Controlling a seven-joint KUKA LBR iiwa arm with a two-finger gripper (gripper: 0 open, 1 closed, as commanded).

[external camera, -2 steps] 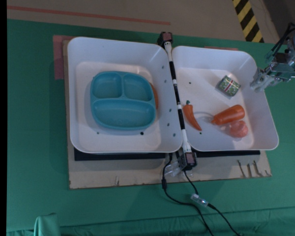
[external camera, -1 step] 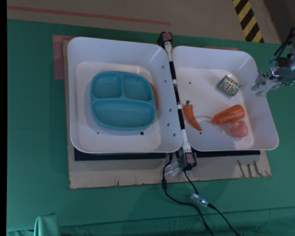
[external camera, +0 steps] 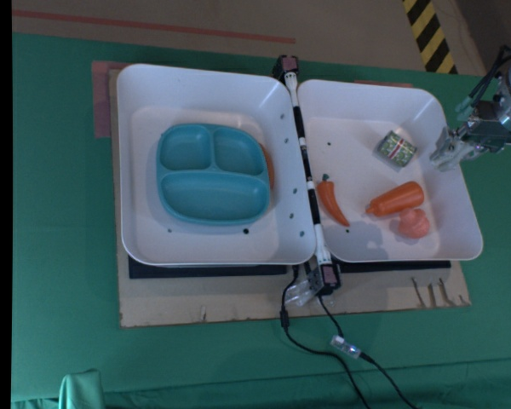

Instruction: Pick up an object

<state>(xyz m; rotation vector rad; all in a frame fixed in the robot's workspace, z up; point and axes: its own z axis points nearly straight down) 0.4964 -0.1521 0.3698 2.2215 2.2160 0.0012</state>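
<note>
The small green box (external camera: pixel 395 147) seems the nearest thing to pick; it lies tilted in the right bin (external camera: pixel 443 109), toward two o'clock from that bin's middle. At about five o'clock from it lie a big carrot (external camera: pixel 396 198) and, just beside that, a pink round fruit (external camera: pixel 413 223); a smaller carrot (external camera: pixel 330 201) lies near the left wall. The left bin (external camera: pixel 136 100) bears a teal divided plate (external camera: pixel 211 173). The gripper (external camera: pixel 449 150) hangs over the right bin's three o'clock rim, holding nothing; whether its fingers are open I cannot tell. To do well, it should go toward nine o'clock, stand over the box, turn to its narrow sides, then descend straight.
</note>
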